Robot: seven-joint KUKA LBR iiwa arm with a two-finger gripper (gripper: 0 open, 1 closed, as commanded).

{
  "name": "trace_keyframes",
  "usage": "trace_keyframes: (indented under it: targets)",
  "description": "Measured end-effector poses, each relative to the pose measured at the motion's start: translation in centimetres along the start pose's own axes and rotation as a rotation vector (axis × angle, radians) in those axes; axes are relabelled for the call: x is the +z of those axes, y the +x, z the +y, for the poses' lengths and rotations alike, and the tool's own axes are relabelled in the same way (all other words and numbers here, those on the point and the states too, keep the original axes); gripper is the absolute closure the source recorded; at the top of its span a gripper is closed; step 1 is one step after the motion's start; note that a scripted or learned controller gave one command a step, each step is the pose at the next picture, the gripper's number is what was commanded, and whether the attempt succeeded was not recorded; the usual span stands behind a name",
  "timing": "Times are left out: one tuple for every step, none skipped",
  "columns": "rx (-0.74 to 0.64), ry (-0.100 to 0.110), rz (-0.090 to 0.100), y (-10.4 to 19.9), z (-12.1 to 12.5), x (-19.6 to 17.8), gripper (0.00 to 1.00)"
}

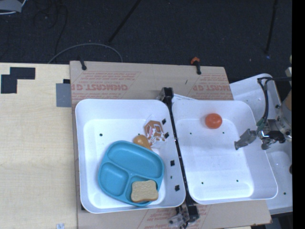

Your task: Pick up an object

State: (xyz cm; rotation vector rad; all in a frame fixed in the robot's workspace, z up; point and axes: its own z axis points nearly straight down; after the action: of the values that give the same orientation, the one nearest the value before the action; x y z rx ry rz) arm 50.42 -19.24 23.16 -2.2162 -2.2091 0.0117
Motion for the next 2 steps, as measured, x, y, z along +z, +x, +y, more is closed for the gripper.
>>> trace_keyframes:
  targets:
    - [-0.003,-0.011,-0.002,0.0,0.2,-0.6,0.0]
    - [-0.004,-0.006,0.0,0.7,0.4,5.2,0.0]
